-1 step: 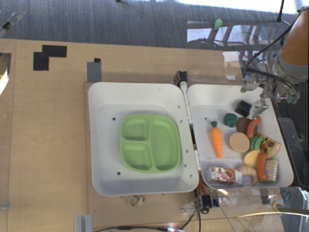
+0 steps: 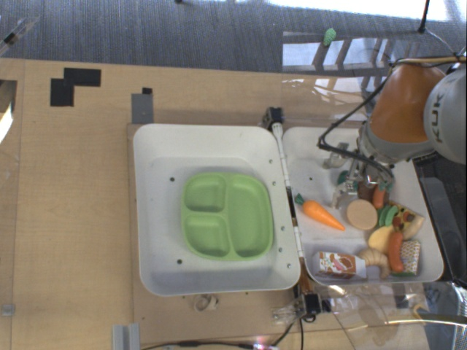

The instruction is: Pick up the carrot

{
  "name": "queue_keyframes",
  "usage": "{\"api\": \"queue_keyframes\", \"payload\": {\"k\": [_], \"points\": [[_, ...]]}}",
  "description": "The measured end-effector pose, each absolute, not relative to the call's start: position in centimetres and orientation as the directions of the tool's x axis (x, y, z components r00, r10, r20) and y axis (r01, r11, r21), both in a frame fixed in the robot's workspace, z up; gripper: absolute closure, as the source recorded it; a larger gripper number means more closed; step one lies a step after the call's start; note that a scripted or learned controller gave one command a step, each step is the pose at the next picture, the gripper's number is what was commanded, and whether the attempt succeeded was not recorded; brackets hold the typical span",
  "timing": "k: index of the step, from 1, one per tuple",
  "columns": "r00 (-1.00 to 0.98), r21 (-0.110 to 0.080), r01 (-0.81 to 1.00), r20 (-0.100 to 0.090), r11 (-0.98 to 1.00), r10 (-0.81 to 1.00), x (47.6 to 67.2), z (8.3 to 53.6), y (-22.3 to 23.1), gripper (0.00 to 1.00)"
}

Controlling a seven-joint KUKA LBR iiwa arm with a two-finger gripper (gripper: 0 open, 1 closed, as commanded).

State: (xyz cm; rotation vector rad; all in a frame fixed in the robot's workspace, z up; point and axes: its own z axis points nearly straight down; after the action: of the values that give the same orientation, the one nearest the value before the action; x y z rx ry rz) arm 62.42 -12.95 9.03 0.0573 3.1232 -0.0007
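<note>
Over on the left my surface (image 2: 73, 217) is bare tan wood with a couple of black marks near the top. Next comes the left bin (image 2: 157, 195), and sitting in the middle of it is a green tray (image 2: 227, 215) with three compartments, nothing in them.

Right bin (image 2: 306, 148) is just beside it, rims touching down the middle. The carrot (image 2: 321, 214) lies on that bin's floor near the left wall, leafy end pointing left, tip pointing down and right, tilted a bit. Nothing's on it and I'm not touching it. Just right of its tip there's a tan disc (image 2: 361, 214). Below the carrot, along the front wall, a small carton (image 2: 337, 265) lies on its side. Further right it's a pile of toy food in the corner: a sausage (image 2: 395, 251), something yellow, some green bits, all jammed together.

My gripper (image 2: 355, 184) hangs above the bin, up and to the right of the carrot, near the disc. Cables and shadow make it a mess there, so I honestly can't tell how it's set. Nothing visibly in it. My arm (image 2: 408, 115) comes in from the right.
</note>
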Motion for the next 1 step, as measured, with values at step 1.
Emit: {"api": "queue_keyframes", "payload": {"k": [1], "points": [[-0.991,-0.003,-0.131,-0.017,0.991,-0.131,56.97,9.06,-9.16,0.0]]}}
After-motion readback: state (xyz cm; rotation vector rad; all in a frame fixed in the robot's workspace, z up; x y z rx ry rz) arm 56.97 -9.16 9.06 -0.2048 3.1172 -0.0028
